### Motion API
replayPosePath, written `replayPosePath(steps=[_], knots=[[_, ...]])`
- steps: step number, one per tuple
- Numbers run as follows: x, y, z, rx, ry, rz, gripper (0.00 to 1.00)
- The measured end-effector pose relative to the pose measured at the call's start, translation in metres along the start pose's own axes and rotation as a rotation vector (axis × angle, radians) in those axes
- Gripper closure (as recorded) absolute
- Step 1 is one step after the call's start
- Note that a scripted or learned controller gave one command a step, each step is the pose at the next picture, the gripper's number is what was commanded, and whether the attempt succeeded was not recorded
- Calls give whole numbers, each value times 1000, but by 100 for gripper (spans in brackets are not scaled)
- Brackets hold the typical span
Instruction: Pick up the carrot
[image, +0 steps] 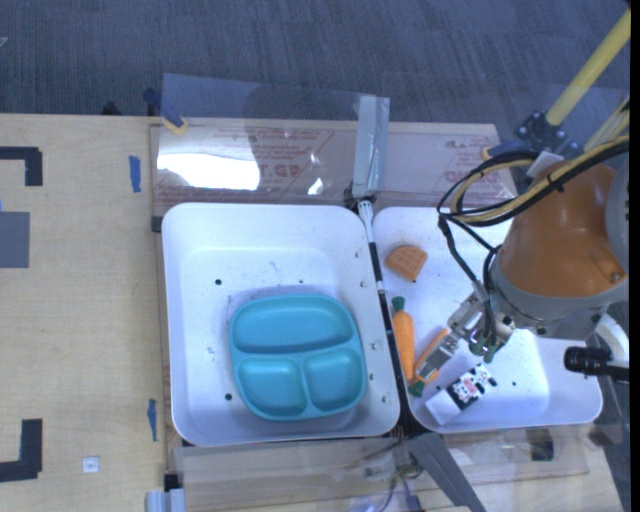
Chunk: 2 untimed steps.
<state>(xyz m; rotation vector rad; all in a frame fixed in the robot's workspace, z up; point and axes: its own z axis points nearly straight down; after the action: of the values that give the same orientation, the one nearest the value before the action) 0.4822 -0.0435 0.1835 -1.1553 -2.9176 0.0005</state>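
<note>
Wooden bench top (70, 330) stretches out on the left, and then we reach the left bin (190, 240), where a teal divided plate (297, 355) sits on the floor with nothing on it. Crossing the divider into the right bin (560, 395), there's the carrot (403, 340), lying lengthwise tight against the left wall, green tip pointing away from us. Beyond it rests a waffle-like brown piece (407, 261), well apart. Just right of the carrot hangs the gripper (440, 358), tilted in low, something orange at its tip, and whether those jaws are spread or pinching I cannot tell from up here. A small black-and-white object (470, 387) lies just beside it. To do this well, I'd say: line the fingers across the carrot's width, clear of the wall, then close at mid-body.
</note>
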Motion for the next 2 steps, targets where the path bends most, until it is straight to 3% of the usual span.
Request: replayPosePath(steps=[1, 2], knots=[[-60, -13, 92, -1, -1, 149, 0], [-59, -13, 84, -2, 1, 151, 100]])
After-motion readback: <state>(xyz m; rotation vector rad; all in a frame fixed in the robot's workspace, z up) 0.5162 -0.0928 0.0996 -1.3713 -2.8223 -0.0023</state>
